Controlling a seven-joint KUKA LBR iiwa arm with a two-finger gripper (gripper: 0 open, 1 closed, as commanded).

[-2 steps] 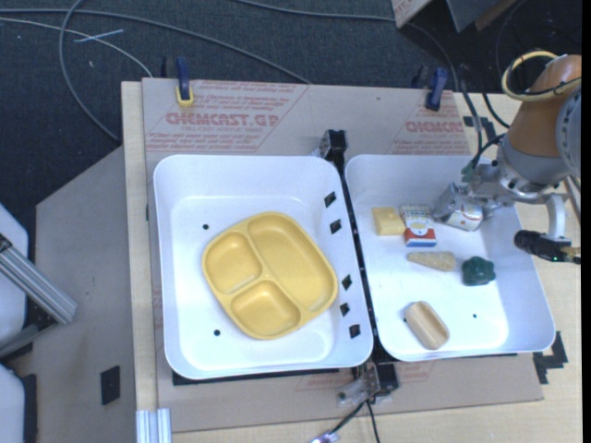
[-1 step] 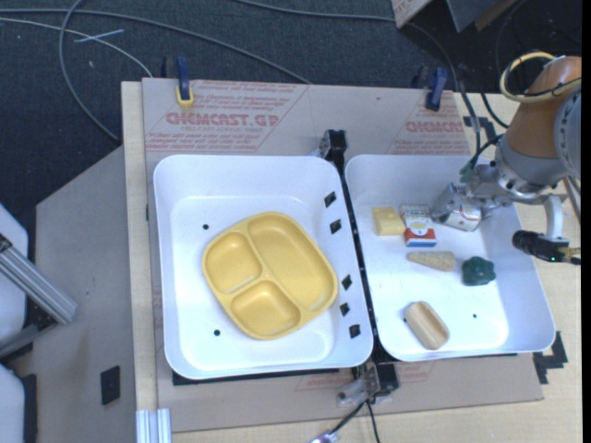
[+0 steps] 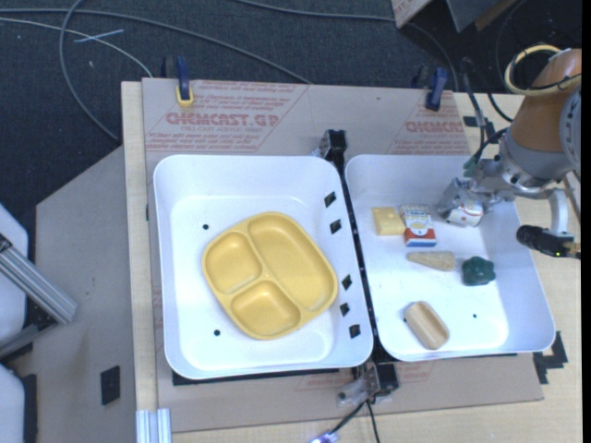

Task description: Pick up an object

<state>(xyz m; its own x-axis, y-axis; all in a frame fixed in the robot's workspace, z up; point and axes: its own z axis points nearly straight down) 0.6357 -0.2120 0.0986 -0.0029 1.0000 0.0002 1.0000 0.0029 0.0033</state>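
Observation:
My gripper (image 3: 459,212) hangs low over the right bin (image 3: 517,330), near its upper right part, just right of a small white carton with red and blue sides (image 3: 419,226). A yellow block (image 3: 388,221) lies left of the carton. Below them rest a tan wedge (image 3: 432,260), a dark green lump (image 3: 477,270) and a tan bread roll (image 3: 426,325). Nothing shows between the fingers.
The left bin (image 3: 175,247) holds a yellow three-compartment plate (image 3: 269,273). A black divider with clips (image 3: 343,238) runs between the bins. Blue clamps (image 3: 184,79) hold the cardboard base at the back. Cables trail beside the arm at right.

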